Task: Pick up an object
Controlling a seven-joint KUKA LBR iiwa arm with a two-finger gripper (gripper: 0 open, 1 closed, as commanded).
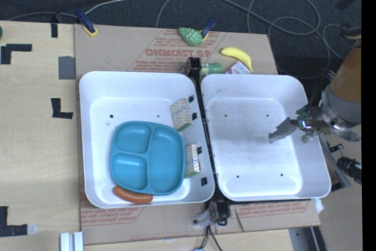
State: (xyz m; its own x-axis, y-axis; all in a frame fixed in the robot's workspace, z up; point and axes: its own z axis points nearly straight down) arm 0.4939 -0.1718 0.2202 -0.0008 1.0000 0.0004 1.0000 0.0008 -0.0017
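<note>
The sausage (133, 195) lies in the left bin (94, 126), touching the blue plate (147, 157). It seems soft and slippery; mid-length grasping is advised. The pincer (286, 129), apparently open, holds nothing.

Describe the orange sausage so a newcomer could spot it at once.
Start at the left bin, the one holding the blue divided plate. Follow the plate to its near-left edge, by the bin's front wall: the sausage lies there, partly tucked under the plate. It is the bin's only orange, rod-shaped item.
</note>
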